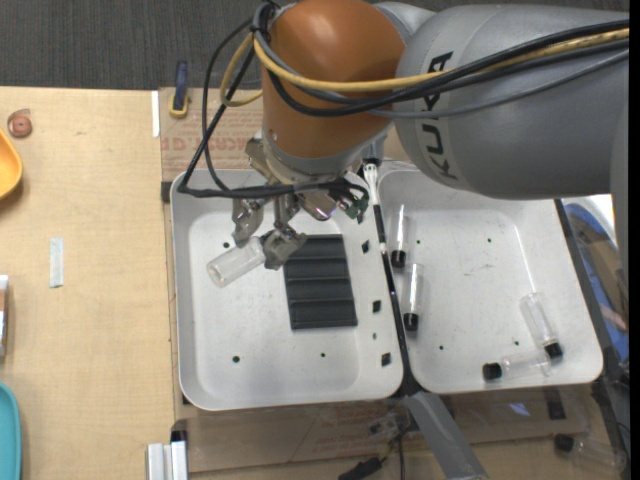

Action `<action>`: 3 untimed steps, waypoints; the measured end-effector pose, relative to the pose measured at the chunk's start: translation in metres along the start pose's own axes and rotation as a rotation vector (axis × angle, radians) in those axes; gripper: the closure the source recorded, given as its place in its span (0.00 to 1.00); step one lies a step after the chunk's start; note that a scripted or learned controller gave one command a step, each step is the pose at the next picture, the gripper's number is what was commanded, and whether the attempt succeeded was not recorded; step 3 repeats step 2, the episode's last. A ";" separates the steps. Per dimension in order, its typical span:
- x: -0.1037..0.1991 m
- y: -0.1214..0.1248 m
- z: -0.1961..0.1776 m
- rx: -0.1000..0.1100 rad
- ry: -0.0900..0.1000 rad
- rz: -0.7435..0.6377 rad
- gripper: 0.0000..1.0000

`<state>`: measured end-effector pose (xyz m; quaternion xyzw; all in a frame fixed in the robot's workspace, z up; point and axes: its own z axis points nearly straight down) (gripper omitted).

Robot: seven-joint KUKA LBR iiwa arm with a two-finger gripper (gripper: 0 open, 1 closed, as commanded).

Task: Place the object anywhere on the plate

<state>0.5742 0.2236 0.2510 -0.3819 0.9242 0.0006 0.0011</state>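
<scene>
Tool (262, 240) position: centre of the frame, over the left bin (200, 368), fingers closed on one end of a clear vial (233, 264). The vial lies tilted at the upper left corner of the black ribbed plate (322, 283), its free end over bare bin floor.

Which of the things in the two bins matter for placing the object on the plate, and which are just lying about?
For the job:
- clear vial at the gripper, left bin
- dark ribbed plate, left bin

Lying about:
- clear vials with dark caps in the right bin: two by the divider, two at the far right
- orange dish on the bench
</scene>
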 end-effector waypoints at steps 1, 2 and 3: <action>0.012 -0.007 0.020 0.000 0.001 -0.049 1.00; -0.044 -0.049 0.036 0.000 -0.002 0.021 1.00; -0.044 -0.049 0.036 0.000 -0.002 0.021 1.00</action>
